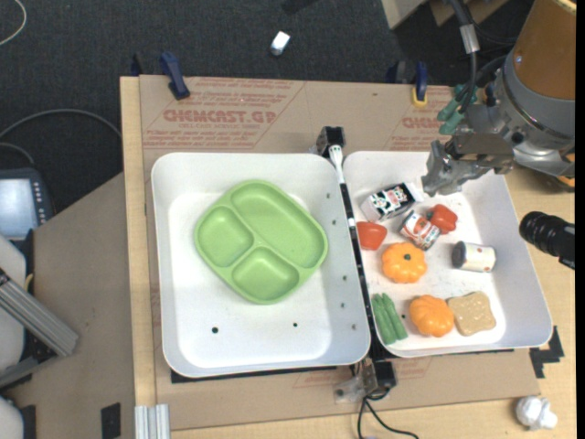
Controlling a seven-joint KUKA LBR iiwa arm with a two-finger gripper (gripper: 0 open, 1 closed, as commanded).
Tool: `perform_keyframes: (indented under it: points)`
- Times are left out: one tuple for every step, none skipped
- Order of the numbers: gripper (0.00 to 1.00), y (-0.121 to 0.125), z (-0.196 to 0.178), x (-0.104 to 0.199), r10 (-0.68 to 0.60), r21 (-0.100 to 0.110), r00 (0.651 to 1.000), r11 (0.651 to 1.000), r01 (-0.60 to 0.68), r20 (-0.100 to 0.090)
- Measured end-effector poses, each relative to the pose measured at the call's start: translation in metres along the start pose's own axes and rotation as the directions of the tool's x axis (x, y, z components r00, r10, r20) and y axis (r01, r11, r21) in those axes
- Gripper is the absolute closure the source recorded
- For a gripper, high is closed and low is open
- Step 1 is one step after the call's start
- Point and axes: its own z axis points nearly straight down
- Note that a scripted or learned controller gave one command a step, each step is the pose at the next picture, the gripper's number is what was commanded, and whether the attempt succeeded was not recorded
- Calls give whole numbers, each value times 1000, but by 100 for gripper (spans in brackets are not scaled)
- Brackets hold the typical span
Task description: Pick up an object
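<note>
The toy foods, such as the small pumpkin (403,262), lie crowded in the right bin (526,327), so the gripper (441,179) hovers over its far part to choose one, though I cannot tell its opening.

Toy foods (404,262) (perhaps nine) in right bin (526,291)

Your arm: entered from the right, wrist angled downward. Your gripper (442,177): hung low, pointed down; nothing was visible between its tips.
</note>
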Motion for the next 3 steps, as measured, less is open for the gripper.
perform_keyframes:
  points:
    - [100,21,141,13,0,30,1000,1000,0,2]
    - [100,-6,187,46,-4,25,1000,1000,4,0]
    - [100,-1,81,60,-5,3,1000,1000,5,-3]
